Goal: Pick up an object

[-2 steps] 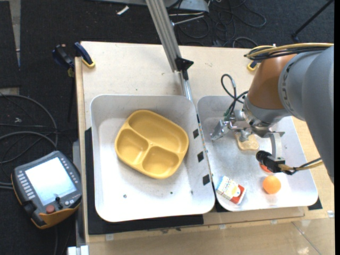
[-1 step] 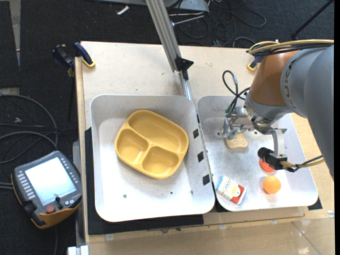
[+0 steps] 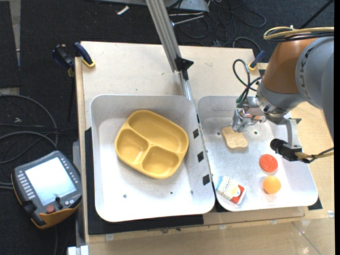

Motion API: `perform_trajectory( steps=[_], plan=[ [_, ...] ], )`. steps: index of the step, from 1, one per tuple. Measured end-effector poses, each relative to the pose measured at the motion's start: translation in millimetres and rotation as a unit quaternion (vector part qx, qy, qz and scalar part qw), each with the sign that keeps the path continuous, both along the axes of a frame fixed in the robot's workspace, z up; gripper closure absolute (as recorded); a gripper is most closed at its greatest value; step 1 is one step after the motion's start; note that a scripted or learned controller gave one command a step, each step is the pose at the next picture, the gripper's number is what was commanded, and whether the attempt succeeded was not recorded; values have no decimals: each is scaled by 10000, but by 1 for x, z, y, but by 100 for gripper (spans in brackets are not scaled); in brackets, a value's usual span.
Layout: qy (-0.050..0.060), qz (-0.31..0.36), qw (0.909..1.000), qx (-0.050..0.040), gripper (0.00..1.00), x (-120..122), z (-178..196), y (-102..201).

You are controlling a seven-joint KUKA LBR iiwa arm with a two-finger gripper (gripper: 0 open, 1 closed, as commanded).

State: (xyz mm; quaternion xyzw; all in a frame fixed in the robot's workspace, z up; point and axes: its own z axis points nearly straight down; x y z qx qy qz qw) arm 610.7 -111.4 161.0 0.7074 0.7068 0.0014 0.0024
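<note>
Over the right bin point(image 3: 297, 193), the hand point(image 3: 240, 125) meets a tan piece point(image 3: 235, 139); its grip unclear, it could slide away.

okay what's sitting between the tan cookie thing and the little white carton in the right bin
Nothing. In the camera view, the stretch of right bin floor from the tan piece down to the small carton is bare white; the red disc and orange ball lie off to the right.

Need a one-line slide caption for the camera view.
KUKA arm's gripper poised over a tan piece in the right bin; yellow divided tray sits in the left bin.
</note>
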Motion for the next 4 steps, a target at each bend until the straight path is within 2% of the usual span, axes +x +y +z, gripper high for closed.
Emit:
perform_trajectory(
  steps=[1, 3, 4],
  plan=[
    [-5, 13, 10000, 1, 100, 2, 46, 0],
    [20, 53, 10000, 19, 100, -6, 70, 118],
    [30, 42, 10000, 12, 100, -5, 63, 165]
  ],
)
